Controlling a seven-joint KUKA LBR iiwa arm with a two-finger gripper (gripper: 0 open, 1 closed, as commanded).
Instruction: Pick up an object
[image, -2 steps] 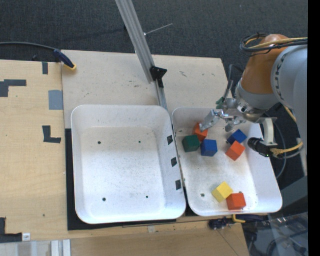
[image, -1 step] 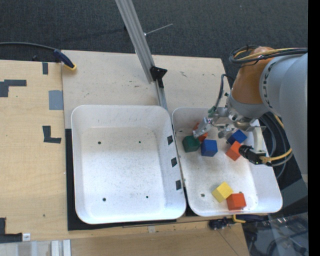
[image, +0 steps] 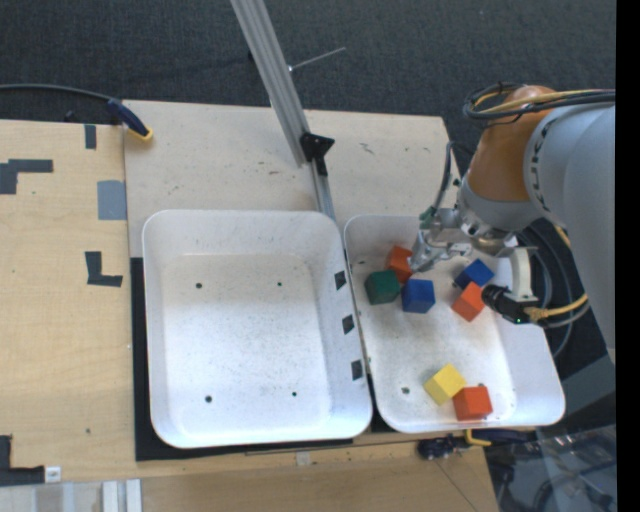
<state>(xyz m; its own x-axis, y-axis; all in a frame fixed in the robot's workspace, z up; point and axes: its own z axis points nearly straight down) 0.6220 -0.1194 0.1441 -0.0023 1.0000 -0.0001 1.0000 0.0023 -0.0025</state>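
Hovering over an orange cube (image: 400, 262) — metal gripper (image: 424, 258), its finger state hidden — right bin (image: 530, 400).

A pale wooden table (image: 60, 330) bears grey tape marks (image: 112, 199), a slanting metal rail (image: 285, 90) with a black clamp (image: 316, 147), a black cable with a blue-and-yellow plug (image: 130, 119), over dark carpet (image: 400, 50) behind.
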